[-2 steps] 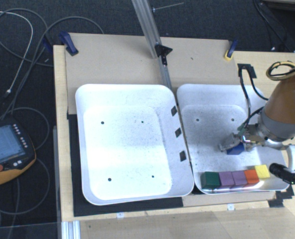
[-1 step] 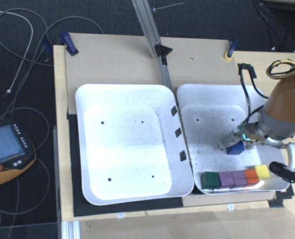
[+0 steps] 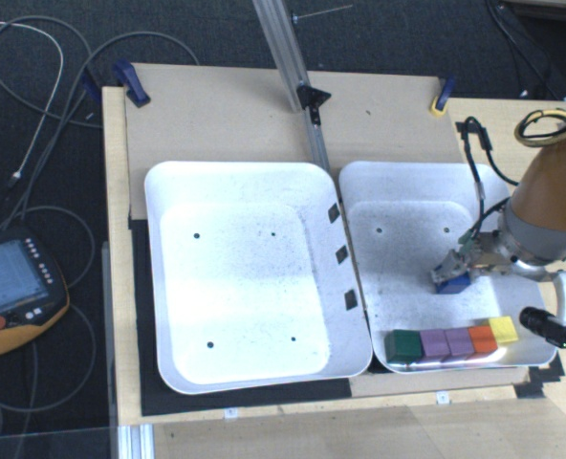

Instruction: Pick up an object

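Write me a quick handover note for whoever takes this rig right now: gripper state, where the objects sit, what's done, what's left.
Gripper: down inside the right bin, near its middle, at a small blue object. Whether it is open or shut on the object cannot be told from this view.
Objects: a row of blocks lies along the right bin's front wall: green block, two purple blocks, orange block, yellow block. All still rest in the bin.
Done: arm has reached the blue object.
Left: confirm a grasp, then lift. No object is visibly raised yet.
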Tool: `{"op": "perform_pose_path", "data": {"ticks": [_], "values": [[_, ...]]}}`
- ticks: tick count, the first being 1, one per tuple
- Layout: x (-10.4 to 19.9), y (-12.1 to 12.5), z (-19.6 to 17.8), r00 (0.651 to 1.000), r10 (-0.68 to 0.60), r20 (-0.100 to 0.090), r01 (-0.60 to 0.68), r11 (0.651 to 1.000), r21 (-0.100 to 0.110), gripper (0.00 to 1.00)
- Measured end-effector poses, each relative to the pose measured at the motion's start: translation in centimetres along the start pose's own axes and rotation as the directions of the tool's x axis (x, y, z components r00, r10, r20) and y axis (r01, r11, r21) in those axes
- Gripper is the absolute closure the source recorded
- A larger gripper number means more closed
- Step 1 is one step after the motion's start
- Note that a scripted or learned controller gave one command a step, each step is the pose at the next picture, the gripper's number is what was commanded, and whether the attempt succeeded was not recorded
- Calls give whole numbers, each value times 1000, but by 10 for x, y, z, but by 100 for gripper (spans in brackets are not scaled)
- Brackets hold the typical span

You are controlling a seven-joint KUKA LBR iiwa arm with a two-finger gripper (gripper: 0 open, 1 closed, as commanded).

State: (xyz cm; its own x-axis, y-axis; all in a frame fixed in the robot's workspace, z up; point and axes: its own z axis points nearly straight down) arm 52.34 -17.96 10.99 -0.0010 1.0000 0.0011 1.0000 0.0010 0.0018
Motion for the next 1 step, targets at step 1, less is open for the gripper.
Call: {"op": "perform_pose_path", "data": {"ticks": [1], "values": [[74,21,-52,1000,-8,-2,8,1000,-6,100]]}}
